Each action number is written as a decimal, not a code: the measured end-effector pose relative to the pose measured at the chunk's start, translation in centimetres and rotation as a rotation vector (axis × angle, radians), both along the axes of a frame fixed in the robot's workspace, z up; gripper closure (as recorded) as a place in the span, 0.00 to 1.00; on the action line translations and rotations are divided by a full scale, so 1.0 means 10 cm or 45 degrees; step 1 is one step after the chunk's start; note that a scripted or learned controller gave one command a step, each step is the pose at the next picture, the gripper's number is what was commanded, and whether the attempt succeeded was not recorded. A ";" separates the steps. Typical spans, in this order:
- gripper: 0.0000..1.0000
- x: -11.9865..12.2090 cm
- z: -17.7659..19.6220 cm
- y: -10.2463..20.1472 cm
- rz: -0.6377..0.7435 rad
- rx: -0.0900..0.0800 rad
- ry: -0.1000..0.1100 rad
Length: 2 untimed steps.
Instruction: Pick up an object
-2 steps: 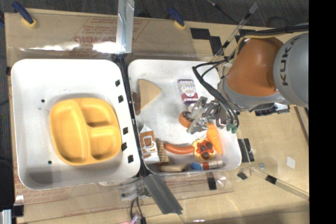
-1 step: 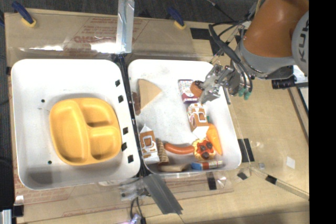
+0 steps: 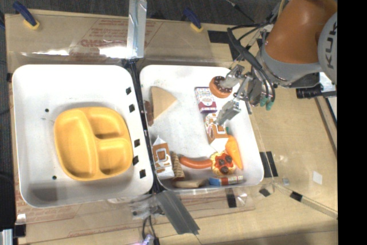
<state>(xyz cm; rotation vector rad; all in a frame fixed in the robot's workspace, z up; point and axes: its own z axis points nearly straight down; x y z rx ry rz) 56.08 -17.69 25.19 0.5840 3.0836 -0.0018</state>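
Hovering over the right bin (image 3: 172, 74), gripper (image 3: 232, 107) above a carton (image 3: 218, 130), finger state impossible to tell, toys overlapping below.

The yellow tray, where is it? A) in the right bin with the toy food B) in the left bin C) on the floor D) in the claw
B: the yellow tray lies flat in the left bin, apart from the toy food in the right bin.
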 end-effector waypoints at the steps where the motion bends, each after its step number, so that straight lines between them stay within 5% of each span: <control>1: 0.00 -0.57 -1.00 -0.24 -0.099 0.005 0.016; 2: 0.00 -0.65 -1.25 -0.11 -0.080 -0.007 -0.027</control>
